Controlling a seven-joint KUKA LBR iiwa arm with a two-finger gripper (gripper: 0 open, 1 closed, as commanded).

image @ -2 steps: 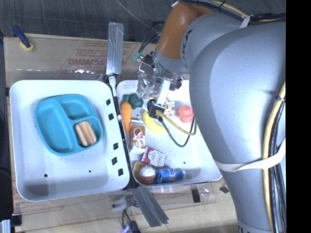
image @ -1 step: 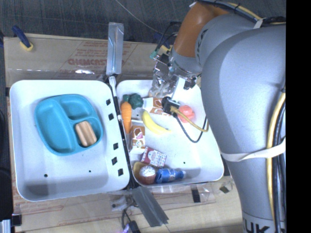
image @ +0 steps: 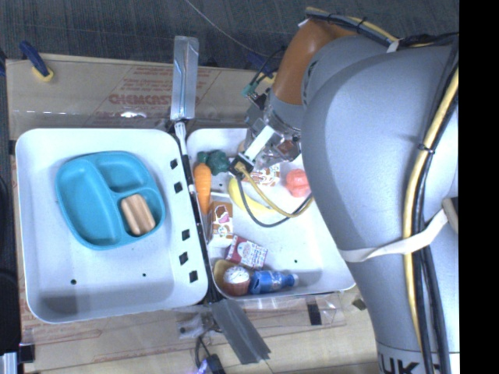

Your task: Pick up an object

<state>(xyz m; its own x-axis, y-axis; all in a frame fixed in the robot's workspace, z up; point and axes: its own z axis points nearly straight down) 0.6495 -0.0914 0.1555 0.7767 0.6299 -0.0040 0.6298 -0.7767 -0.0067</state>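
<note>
while the big grey arm (image: 374, 170) fills the right side of the camera view, its orange band (image: 300, 57) sits high near the top and the gripper (image: 248, 160) hangs low over the far end of the right bin (image: 323, 259). how the gripper is set i cannot tell, since the wrist hardware and cables crowd it, and nothing can be seen caught in it.

just under the gripper lie a yellow banana (image: 245, 197) and, beside it toward the arm, a pink round piece (image: 297, 182). a small red-and-white packet (image: 265, 176) lies between them. along the near wall of this bin a carrot (image: 203, 187) with a dark green top (image: 214, 162) lies lengthwise. below the carrot is a brown carton (image: 221, 220), then a red-and-white wrapper (image: 249, 252), then a round brown tin (image: 231, 279) touching a blue bottle (image: 273, 281) lying on its side.

2 bins stand side by side. the left bin (image: 47, 279) holds a blue divided plate (image: 90, 201), and 1 hot dog bun (image: 137, 213) rests in the plate's lower right compartment.
</note>
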